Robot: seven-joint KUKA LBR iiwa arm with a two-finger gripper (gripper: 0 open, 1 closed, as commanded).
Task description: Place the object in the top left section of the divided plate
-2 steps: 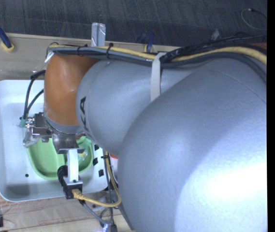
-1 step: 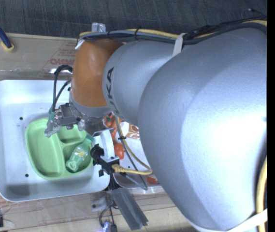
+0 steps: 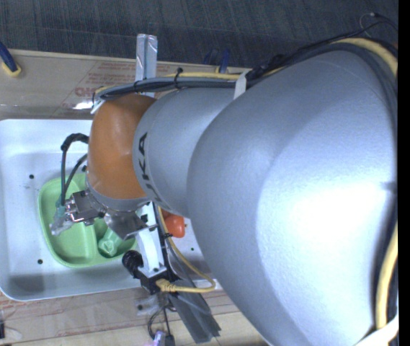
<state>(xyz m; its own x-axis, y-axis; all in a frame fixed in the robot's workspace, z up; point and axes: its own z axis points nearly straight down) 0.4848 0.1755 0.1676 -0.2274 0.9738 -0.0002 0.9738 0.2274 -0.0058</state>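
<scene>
large grey arm (image 3: 277,193) with orange band, reaching over a white bin (image 3: 10,193) on the counter. gripper (image 3: 71,218) low over a green divided plate (image 3: 64,247) in that bin. cannot tell what state the gripper is in. small green object (image 3: 109,246) lying in the plate just beside the gripper, section unclear. placement seemingly near its end, not confirmed.

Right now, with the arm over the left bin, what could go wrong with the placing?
1. The arm hides much of the green divided plate, so the top left section may be hard to confirm from this camera.
2. The gripper hangs low over the plate; a further descent might strike its ridge or push it across the white bin.
3. A small orange object lies beside the wrist and could be nudged.
</scene>
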